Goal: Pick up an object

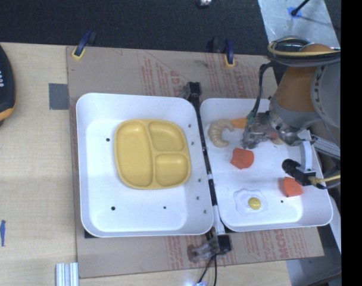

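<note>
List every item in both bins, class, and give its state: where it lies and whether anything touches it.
yellow divided plate: flat in the left bin, holding nothing.
croissant: right bin, far side, lying free.
red block: right bin, middle, free, just below the gripper.
orange block: right bin, near its right wall.
fried egg: flat, near edge.
gripper: low over the right bin, holding nothing visible.

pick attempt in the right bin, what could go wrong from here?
1. The pincer sits between the croissant and the red block, which lie close together; closing could nudge one and grasp neither.
2. An orange piece lies right by the pincer and might get clipped or pushed.
3. The fried egg looks flat against the right bin, probably a hard grasp.
</note>
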Robot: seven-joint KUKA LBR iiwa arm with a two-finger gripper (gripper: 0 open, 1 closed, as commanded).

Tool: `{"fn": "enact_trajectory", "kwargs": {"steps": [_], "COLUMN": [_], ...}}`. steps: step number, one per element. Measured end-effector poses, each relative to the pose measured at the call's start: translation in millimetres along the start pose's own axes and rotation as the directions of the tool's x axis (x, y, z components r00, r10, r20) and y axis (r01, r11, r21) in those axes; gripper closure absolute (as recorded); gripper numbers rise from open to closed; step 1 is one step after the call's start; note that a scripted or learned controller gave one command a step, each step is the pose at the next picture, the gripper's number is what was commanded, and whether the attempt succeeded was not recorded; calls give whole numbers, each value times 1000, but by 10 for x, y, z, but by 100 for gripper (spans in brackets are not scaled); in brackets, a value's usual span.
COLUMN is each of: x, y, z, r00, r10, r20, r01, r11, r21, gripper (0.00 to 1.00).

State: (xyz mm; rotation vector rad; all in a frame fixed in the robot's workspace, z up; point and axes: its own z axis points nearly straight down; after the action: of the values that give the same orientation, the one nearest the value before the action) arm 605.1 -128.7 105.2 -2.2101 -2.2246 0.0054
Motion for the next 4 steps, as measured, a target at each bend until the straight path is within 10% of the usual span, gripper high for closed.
{"fn": "enact_trajectory", "kwargs": {"steps": [1,2,3,4], "x": [-22,274,-330,-10], "y": [11,540,478,-128], "z": [4,-78,154,-43], "r00": [1000,1000,1000,1000], "r10": [4,-1,8,4], "r20": [2,2,0,0], "r01": [-3,1,-8,-4], "r11": [1000,1000,1000,1000], "r21": [-3,-9,5,1], "gripper": [0,0,0,0]}}
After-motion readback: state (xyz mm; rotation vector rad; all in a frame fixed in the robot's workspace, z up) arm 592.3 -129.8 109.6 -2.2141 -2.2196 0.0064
